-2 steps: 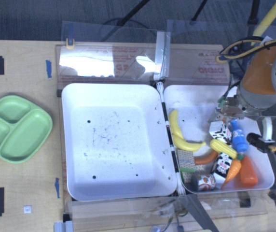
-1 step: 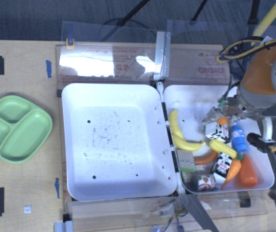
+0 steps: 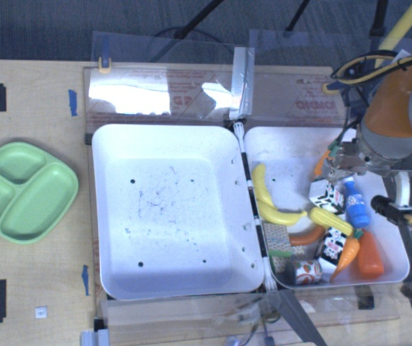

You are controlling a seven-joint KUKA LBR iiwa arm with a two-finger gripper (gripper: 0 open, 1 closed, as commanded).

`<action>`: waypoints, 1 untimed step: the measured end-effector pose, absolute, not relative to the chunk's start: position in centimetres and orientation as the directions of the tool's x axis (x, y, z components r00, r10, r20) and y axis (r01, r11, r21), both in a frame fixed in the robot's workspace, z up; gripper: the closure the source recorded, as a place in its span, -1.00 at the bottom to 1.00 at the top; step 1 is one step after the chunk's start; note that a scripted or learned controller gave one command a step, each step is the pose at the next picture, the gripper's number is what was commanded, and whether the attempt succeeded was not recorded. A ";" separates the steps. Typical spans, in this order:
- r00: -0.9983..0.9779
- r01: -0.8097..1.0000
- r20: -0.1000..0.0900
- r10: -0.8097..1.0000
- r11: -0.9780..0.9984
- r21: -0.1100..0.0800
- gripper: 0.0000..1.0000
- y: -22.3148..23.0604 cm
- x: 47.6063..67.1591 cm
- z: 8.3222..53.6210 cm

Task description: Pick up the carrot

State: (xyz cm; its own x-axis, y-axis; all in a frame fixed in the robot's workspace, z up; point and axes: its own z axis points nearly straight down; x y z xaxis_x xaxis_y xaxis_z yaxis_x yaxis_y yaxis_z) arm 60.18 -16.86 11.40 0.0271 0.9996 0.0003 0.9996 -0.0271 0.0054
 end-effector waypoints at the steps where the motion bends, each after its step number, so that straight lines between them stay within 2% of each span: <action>1: -0.138 0.990 -0.002 0.990 0.138 0.003 1.00 -14.9 61.9 9.8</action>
